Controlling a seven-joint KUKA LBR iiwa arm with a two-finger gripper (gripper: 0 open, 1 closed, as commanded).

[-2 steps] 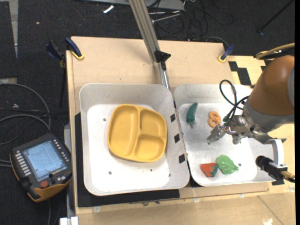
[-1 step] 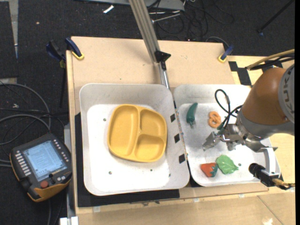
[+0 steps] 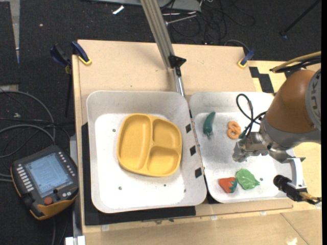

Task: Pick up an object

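Gripper (image 3: 243,152) low over right bin (image 3: 217,103), finger state impossible to tell. Green toy (image 3: 247,179) just below it, touching red piece (image 3: 227,185). Orange pretzel shape (image 3: 233,130) and dark green pepper (image 3: 209,124) farther up. Yellow divided plate (image 3: 149,145) in left bin (image 3: 102,111).

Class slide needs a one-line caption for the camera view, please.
Gripper hovers in the right bin among small toys; a yellow divided plate sits in the left bin.

Yellow tray (image 3: 149,145) looks smooth matt plastic. White bins (image 3: 102,111) smooth, approx. matt. Bench (image 3: 122,65) is pale rough wood-like board. Orange band (image 3: 292,98) is glossy.
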